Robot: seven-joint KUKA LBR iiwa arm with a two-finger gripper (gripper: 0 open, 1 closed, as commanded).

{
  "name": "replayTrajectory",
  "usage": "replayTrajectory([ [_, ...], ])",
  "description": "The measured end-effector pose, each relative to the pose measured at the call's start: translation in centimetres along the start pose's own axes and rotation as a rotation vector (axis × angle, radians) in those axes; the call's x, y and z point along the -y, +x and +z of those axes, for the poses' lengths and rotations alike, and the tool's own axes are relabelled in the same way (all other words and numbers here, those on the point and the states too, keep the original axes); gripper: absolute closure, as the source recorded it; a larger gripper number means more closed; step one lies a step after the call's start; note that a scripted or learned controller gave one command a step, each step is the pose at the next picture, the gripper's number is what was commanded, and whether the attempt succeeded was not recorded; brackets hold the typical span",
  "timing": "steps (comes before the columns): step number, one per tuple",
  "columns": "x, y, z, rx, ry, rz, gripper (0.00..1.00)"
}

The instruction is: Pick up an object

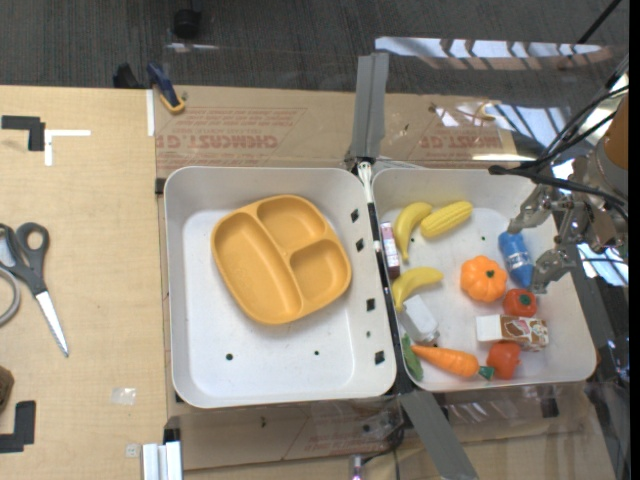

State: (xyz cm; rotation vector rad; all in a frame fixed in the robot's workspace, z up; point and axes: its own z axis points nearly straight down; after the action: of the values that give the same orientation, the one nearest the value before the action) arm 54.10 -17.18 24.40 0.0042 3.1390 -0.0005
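From my station I see the arm reaching in from the right edge, its wrist over the far right side of the right bin (pixel 575 363). The gripper (pixel 540 253) hangs low above the bin, its 2 metal fingers (pixel 532 211) spread apart, straddling a blue bottle-like object (pixel 516 256) that lies between them. The jaws look released; I cannot tell whether either finger touches the blue object.

Readable writing is scarce. The cardboard (pixel 240 128) behind the bins carries red print that appears mirrored, too faint for me to read. A small box (pixel 531 332) in the right bin has a printed label I cannot make out.

The left bin (pixel 190 358) holds 1 orange divided plate (pixel 281 258) with 3 compartments, lying flat near the middle.

The right bin holds the candidates for picking: 2 bananas, 1 banana (pixel 409 224) near the far left corner and a second banana (pixel 415 283) lower along the left wall, a corn cob (pixel 446 218) just beside the first, an orange pumpkin (pixel 484 279) near the centre, a red tomato (pixel 520 302) just right of it, a white block (pixel 488 328), a carrot (pixel 447 361) along the near wall, and a red piece (pixel 503 358) at the carrot's right end.

On the bench at left lie scissors (pixel 38 280).
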Motion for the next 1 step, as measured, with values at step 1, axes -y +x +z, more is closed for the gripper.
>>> replayTrajectory([
  [1,0.99,-1.48,13.25,0.008,0.002,0.026,0.00],
])
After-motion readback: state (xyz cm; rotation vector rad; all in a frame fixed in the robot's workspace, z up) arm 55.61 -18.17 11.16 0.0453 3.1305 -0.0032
